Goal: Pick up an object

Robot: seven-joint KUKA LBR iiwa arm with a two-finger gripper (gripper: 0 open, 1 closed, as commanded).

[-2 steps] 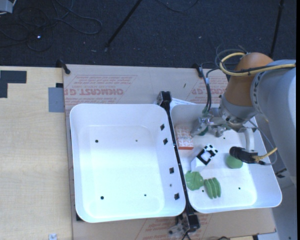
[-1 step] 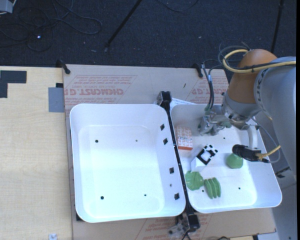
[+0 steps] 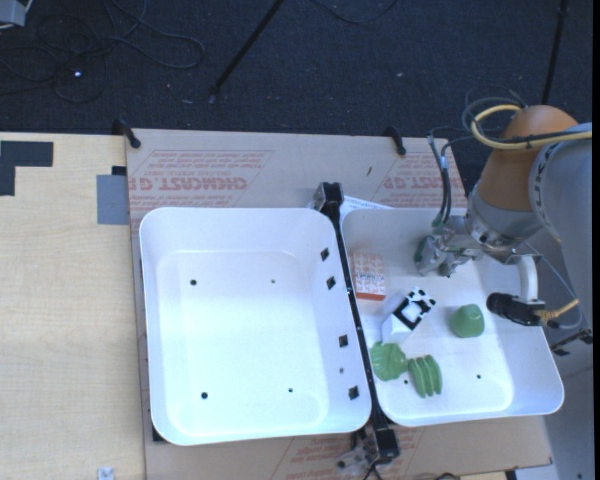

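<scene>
- At right of frame, the arm [image 3: 540, 168] reaches over the right bin [image 3: 540, 393]; the left bin [image 3: 240, 318] lies centre
- Its jaws [image 3: 442, 253] hover upper in that bin; open or closed, I cannot tell
- Approach step, I judge; the green object [image 3: 467, 321], lower right of them, is nearest; next: descend squarely
- Smaller: green pieces [image 3: 408, 368], checkered block [image 3: 413, 309], packet [image 3: 367, 274]

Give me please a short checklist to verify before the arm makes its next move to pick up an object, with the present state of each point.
1. Objects lie in the right bin: ok; green round piece, green ridged piece, green flat piece, black-and-white block, orange-printed packet.
2. Gripper above the right bin: ok.
3. Object between its fingers: cannot tell.
4. Gripper directly over an object: not ok; it is above bare floor, upper part.
5. Green flat and ridged pieces apart: cannot tell.
</scene>
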